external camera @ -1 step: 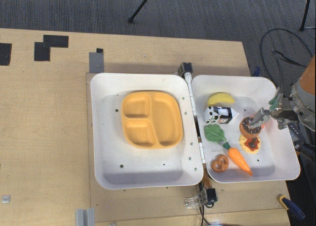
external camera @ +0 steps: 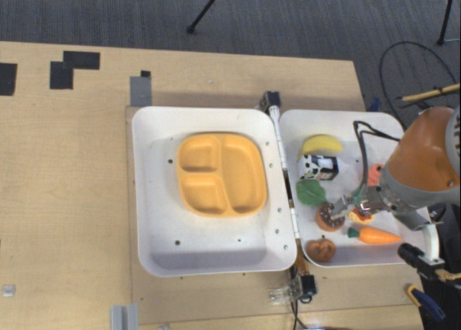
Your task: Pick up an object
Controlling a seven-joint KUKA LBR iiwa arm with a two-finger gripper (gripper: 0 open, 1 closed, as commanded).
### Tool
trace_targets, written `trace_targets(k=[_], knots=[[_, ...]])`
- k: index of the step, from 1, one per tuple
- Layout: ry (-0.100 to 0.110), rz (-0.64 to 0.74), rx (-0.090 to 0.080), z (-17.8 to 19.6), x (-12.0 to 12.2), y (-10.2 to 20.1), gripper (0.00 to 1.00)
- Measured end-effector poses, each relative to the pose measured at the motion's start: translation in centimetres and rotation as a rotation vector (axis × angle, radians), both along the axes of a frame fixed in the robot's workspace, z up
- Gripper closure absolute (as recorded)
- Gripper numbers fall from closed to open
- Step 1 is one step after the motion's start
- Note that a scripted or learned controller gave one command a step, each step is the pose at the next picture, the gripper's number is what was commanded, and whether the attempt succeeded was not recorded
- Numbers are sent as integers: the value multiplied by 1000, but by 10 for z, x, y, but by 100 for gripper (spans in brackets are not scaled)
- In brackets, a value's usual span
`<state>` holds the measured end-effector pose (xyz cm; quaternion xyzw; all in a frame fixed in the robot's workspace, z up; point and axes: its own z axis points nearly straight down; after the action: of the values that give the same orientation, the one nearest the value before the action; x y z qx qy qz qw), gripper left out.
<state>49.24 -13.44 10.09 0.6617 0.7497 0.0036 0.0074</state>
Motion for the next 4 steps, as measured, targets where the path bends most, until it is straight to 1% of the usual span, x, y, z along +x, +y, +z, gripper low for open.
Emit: trace_targets(k=[1,2,3,4], knots=[[-24,362,-15,-2,8,-4,0],[13,141,3,56,53,-8,0],[9,336,-1,5,79,16,0],[-7,365,-5,3,86,28,0]])
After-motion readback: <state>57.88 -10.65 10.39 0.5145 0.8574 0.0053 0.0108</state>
